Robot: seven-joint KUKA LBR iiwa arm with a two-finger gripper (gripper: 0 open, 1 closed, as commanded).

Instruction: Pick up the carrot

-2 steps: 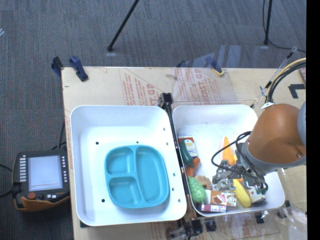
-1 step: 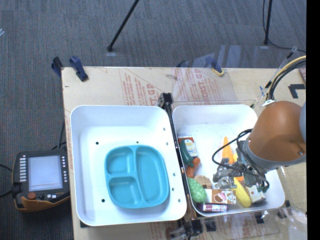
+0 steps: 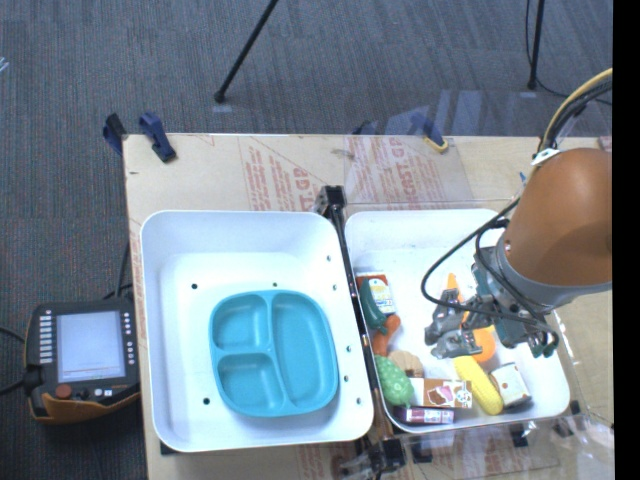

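Carrot (image 3: 389,322), apparently the orange piece with a green top, lying by the left wall of the right bin (image 3: 420,230). Nearer, crowded toys, a yellow banana (image 3: 478,385) among them: easily grabbed or nudged by mistake. Just right of the carrot, not touching it, the gripper (image 3: 455,340), low over the clutter; clenched or released, cannot tell.

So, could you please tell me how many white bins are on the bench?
2. The left bin holds a blue divided plate; the right bin holds the toy food, with the gripper over it.
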